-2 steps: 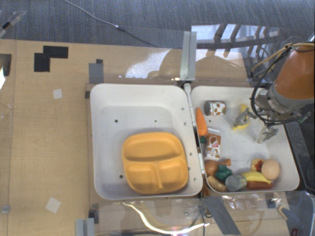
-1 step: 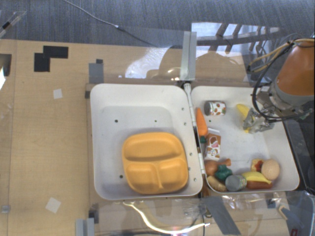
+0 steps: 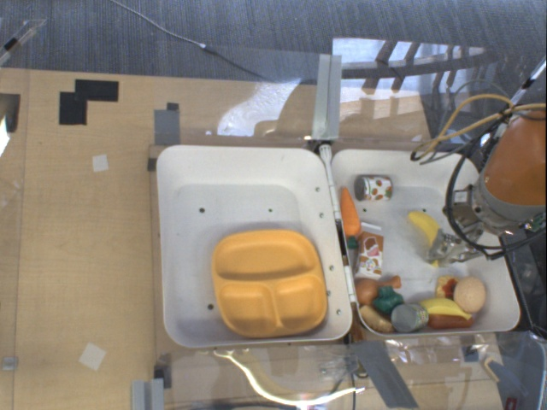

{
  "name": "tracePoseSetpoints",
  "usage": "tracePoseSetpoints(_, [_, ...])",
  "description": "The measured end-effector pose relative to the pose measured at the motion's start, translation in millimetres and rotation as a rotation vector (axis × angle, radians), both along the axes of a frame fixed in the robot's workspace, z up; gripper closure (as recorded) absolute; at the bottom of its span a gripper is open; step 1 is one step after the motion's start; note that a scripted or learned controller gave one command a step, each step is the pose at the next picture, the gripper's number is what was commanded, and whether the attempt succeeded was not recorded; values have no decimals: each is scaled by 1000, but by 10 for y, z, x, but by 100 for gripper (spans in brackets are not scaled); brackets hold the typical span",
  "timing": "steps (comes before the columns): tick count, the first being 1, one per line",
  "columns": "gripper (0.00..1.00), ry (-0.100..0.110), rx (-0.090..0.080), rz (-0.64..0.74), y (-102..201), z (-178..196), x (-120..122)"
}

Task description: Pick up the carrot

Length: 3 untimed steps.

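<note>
Gripper (image 3: 444, 250), its opening impossible to tell, hangs over the right bin (image 3: 506, 314), well apart from the carrot (image 3: 349, 213).

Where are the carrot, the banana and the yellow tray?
carrot (image 3: 349, 213), camera view, middle of its orange body.
banana (image 3: 424, 227), camera view, middle of its curve.
yellow tray (image 3: 267, 256), camera view, its central ridge.

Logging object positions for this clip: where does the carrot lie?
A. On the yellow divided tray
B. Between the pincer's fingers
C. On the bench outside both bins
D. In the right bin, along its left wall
D: the carrot lies in the right bin against its left wall, just above the small carton, apart from the pincer, while the yellow tray sits in the left bin.
</note>
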<state>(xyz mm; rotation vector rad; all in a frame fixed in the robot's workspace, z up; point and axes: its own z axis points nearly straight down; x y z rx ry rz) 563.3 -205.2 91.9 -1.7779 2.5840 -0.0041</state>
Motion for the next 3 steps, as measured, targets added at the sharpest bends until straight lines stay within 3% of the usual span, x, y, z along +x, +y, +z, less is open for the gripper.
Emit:
tracePoseSetpoints(1, [100, -8, -9, 447, -17, 1200, -385])
tracePoseSetpoints(2, [100, 1, -3, 1010, 331, 684, -751])
tracePoseSetpoints(3, [100, -3, -7, 1205, 101, 1195, -64])
